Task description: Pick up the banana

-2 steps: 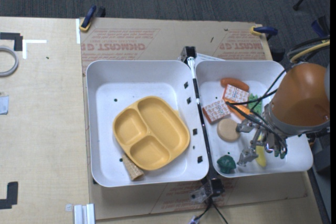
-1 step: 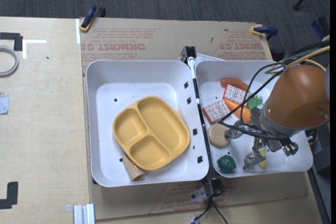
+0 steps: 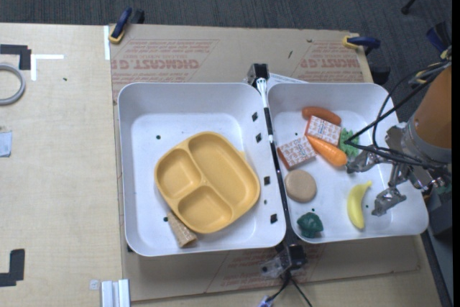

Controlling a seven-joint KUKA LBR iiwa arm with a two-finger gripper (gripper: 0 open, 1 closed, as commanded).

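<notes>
**Banana loose in right bin, gripper spread just beside it**

Bench: cardboard sheet (image 3: 172, 54) under both bins, printed red text on it upside down and mirrored from this angle, not legible with confidence. Blue clamps at its far corners.

Left bin (image 3: 136, 176): yellow divided plate (image 3: 207, 182), three compartments, tilted. A small brown waffle-patterned piece (image 3: 181, 232) pokes out from under the plate's near edge.

Right bin (image 3: 406, 226): arm (image 3: 435, 115) reaches in from the right, cables trailing over the bin's far right corner. Gripper (image 3: 374, 183) low over the right side of the bin, its two fingers spread apart with nothing between them; one fingertip (image 3: 357, 164) points toward the carrot end, the other sits nearer the bin's front wall.

Banana (image 3: 357, 205) lies on the bin floor, front right area, roughly upright in view, slightly curved. It sits just left of the nearer fingertip, whether touching I cannot tell.

Others in right bin: carrot (image 3: 328, 150) with green top, sausage (image 3: 321, 114) beyond it, two small red-and-white printed boxes (image 3: 296, 152), print too small to read, tan round cookie (image 3: 301, 186), dark green lump (image 3: 310, 224) at the front wall
</notes>
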